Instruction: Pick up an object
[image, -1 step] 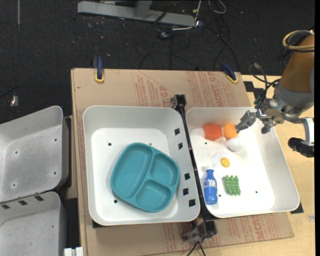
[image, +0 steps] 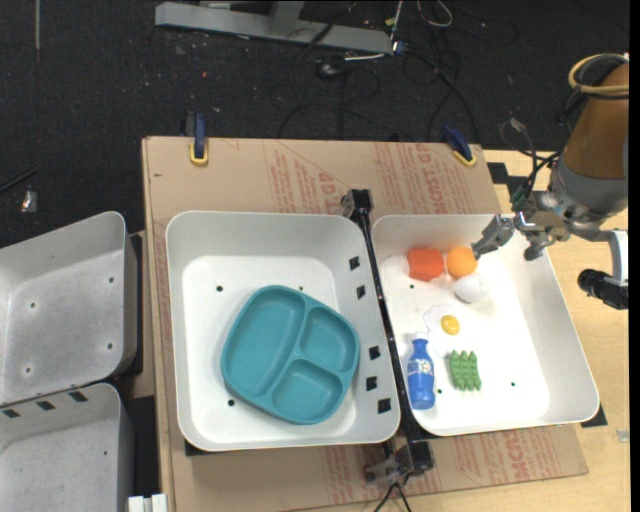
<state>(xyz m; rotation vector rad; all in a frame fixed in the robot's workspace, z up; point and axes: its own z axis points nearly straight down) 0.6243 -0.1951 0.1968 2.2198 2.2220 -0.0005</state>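
The right bin (image: 560, 330) holds a red-orange block (image: 426, 263), an orange ball (image: 461, 262) touching it, and a white rounded object (image: 469, 290) just in front of the ball. Nearer the front lie a small yellow piece (image: 450, 325), a blue bottle (image: 421, 373) with a white label, and a green ridged object (image: 463, 369). My gripper (image: 513, 240) hangs over the bin's far right part, just right of the orange ball. It stands open, with nothing between its fingers (image: 491, 238).
In the left bin (image: 190, 300) a teal divided plate (image: 290, 353) lies flat. A black divider (image: 372, 300) runs between the two bins. Grey metal trays (image: 60, 290) sit off the bench to the left. Clamps (image: 199, 150) hold the cardboard base at the back.
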